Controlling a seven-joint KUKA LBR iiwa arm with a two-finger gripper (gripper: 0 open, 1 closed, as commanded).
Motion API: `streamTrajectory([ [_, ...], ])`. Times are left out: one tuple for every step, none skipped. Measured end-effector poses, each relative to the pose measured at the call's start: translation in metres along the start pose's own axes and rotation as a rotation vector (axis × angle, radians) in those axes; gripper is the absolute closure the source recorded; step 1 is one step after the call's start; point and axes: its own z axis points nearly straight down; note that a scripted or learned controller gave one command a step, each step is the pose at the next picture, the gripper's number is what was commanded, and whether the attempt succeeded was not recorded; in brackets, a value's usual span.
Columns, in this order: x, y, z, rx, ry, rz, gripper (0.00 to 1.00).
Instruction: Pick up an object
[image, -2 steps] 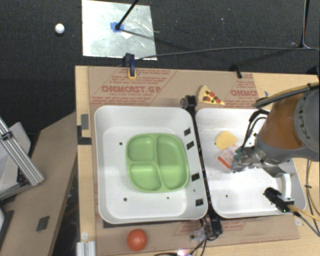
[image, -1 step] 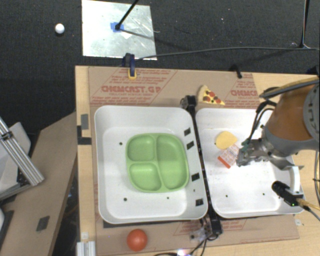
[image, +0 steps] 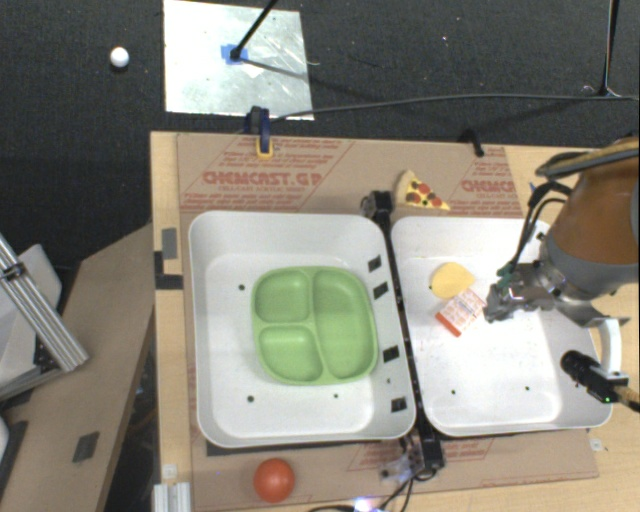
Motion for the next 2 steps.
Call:
streamTrajectory([
  [0.003, -0.002, -0.045, 0.0, 0.0, 0.0, 1.0],
  [0.002, 0.0, -0.095, -0.001, 0.0, -0.001, 1.0],
])
